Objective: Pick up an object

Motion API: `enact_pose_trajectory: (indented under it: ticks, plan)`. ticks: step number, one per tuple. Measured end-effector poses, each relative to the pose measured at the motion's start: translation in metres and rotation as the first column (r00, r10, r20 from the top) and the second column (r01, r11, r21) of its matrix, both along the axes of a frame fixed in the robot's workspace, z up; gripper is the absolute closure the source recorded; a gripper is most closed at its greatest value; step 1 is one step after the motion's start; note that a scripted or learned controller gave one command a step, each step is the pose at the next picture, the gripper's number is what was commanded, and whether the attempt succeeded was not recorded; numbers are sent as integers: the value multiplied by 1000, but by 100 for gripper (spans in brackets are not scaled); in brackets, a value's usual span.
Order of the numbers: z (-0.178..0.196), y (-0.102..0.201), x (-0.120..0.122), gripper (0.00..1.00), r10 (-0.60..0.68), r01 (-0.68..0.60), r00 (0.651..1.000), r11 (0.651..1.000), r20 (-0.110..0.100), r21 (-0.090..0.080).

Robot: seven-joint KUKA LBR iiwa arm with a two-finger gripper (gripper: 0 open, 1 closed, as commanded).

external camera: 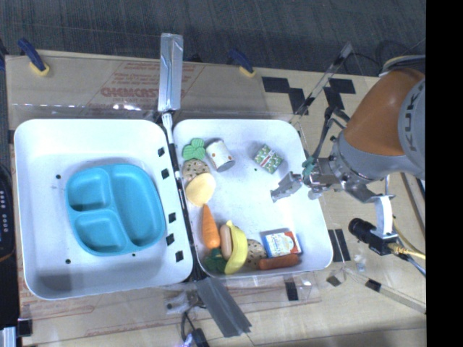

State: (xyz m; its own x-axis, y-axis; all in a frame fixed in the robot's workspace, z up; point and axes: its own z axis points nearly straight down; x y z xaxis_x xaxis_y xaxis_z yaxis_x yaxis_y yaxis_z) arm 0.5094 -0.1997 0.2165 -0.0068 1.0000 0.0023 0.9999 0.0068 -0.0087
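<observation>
The toys to pick from all lie in the right bin (312,215). Along its left wall, from the top, are a green leafy toy (192,150), a small can (220,155) lying on its side, a speckled cookie (192,168) and a pale yellow lemon (200,189). Below them are an orange carrot (210,227), a yellow banana (236,249), another speckled cookie (254,249), something dark green (213,264) in the corner, and a red sausage (279,262) along the bottom wall. A little blue and white box (280,243) with a red edge sits just above the sausage. Its writing is too small to read. A small green carton (267,158) lies apart near the top right, and its print cannot be read either.

The gripper (287,187) is over the right side of this bin, between the green carton and the blue box, and touches no toy. I cannot tell if its fingers are apart or together.

The left bin (43,266) holds a blue tray (114,207) with three sections.

The bench (87,82) behind the bins has faint red letters that look like "CHEMCAST". Blue clamps (32,55) hold its far edge. The grey arm (383,132) with its orange band comes in from the right.
</observation>
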Motion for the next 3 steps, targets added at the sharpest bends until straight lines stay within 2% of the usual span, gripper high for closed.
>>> enact_pose_trajectory:
  ticks: [1,2,3]
  plan:
    - [-114,29,90,0,52,-52,999,999,-6,1]
    - [-127,50,23,0,90,-90,996,996,3,-1]
    - [-125,100,-8,0,116,-116,993,993,12,-11]
